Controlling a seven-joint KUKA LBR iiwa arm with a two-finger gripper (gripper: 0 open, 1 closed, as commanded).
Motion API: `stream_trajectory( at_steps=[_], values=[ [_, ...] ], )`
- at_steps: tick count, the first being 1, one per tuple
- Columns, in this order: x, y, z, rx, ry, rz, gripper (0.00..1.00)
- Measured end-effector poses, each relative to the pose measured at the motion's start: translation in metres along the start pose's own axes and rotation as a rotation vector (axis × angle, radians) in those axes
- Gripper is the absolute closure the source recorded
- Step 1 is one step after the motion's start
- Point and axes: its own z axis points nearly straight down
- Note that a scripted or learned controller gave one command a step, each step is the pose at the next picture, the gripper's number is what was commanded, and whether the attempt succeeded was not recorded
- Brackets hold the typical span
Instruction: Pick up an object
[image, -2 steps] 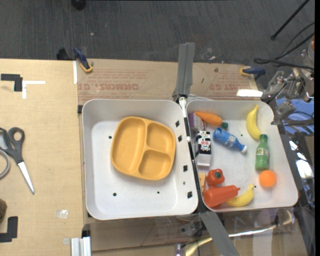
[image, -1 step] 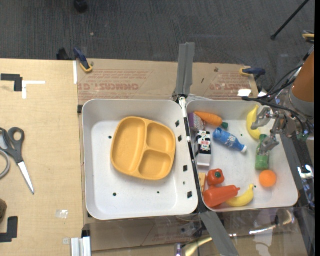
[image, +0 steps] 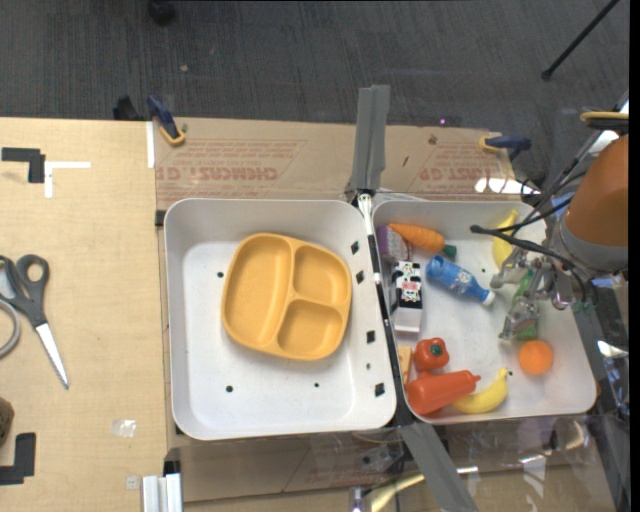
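My gripper (image: 521, 318) hangs over the right part of the right bin (image: 575, 400), reaching in from the right. Just below and to its right lies an orange ball (image: 536, 357), apart from the gripper. A blue bottle (image: 458, 277) lies to the gripper's left. Along the bin's front sit a red pepper (image: 430, 353), a red bottle (image: 441, 390) and a yellow banana (image: 485, 395). An orange carrot (image: 418, 237) and a black-and-white carton (image: 406, 286) lie near the bin's left wall. I see nothing held in the gripper.
A yellow divided plate (image: 286, 296) lies in the left bin (image: 190, 400). Another yellow piece (image: 503, 238) sits at the back of the right bin, partly behind cables. Scissors (image: 38, 310) lie on the bench at far left.
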Motion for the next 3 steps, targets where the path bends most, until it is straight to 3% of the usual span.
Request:
stream_trajectory(
  at_steps=[2,3],
  values=[
    [-0.058,0.131,0.000,0.005,0.008,0.114,0.00],
    [-0.023,0.104,0.001,0.001,0.002,0.171,0.00]
  ],
)
